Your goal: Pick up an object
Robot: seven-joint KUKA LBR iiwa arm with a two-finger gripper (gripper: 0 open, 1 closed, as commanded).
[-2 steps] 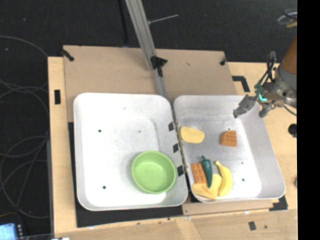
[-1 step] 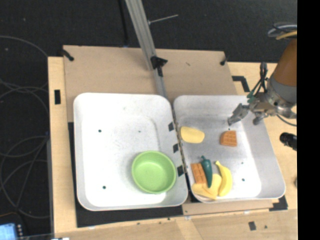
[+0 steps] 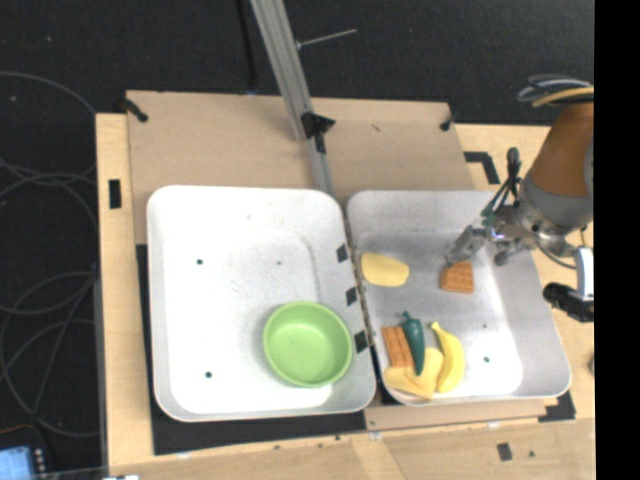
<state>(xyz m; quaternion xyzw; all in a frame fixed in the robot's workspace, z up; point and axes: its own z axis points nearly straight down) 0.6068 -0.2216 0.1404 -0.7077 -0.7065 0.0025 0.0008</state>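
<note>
My gripper point(image 3: 484, 247) hangs over the right bin point(image 3: 510, 368), near its upper right part, with the fingers spread open and nothing between them. An orange wedge-shaped block point(image 3: 458, 278) lies just below and left of the fingertips, apart from them. A pale yellow oval piece point(image 3: 384, 270) rests at the bin's left side. At the front of that bin lie a banana point(image 3: 450, 358), a green pepper point(image 3: 414, 340), an orange ridged piece point(image 3: 397, 345) and a yellow slice point(image 3: 408, 383), all bunched together.
The left bin point(image 3: 230, 248) holds a light green bowl point(image 3: 307, 343) near its front right corner. A metal pole point(image 3: 285, 58) slants up from between the bins at the back. The arm's orange band point(image 3: 562, 158) stands at the right edge.
</note>
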